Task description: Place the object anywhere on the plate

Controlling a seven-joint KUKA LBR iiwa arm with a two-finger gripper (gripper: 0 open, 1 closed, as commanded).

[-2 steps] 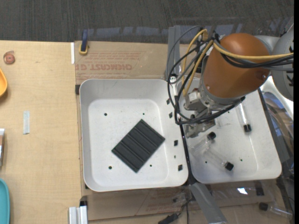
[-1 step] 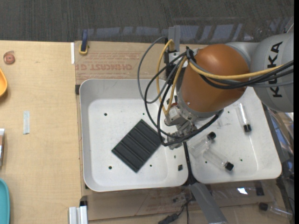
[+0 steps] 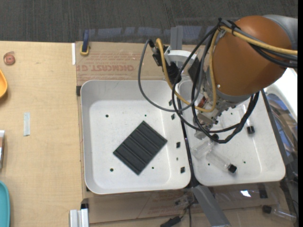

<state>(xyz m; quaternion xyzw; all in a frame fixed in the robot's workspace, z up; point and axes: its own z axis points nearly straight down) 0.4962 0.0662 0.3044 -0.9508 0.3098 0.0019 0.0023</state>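
Two shallow white bins sit side by side on a wooden bench [image 3: 38, 126], seen from above at a slant. A sheet of brown cardboard [image 3: 113, 65] lies under them and shows behind the left bin.

The grey arm [image 3: 246, 56] is the largest thing in view. It reaches in from the right, and its wide orange band hangs over the back of the right bin [image 3: 270, 169]. Black and yellow cables [image 3: 156, 74] loop down from the wrist across the gap between the bins.

The left bin [image 3: 92, 126] holds a dark, ribbed, rectangular plate [image 3: 140, 147]. It lies flat near the middle of the bin, turned at an angle to the walls. Nothing rests on it.

Below the wrist, the gripper [image 3: 207, 126] points down into the left part of the right bin. Cables and the wrist hide its fingers, so it cannot be told how far apart the jaws stand or whether they have hold of anything.

Just below the gripper, a small clear object [image 3: 210, 155] with a black end lies on the floor of the right bin. It is hard to make out against the white. It is well apart from the plate, in the other bin. A smaller dark piece [image 3: 250, 129] lies farther right in the same bin.
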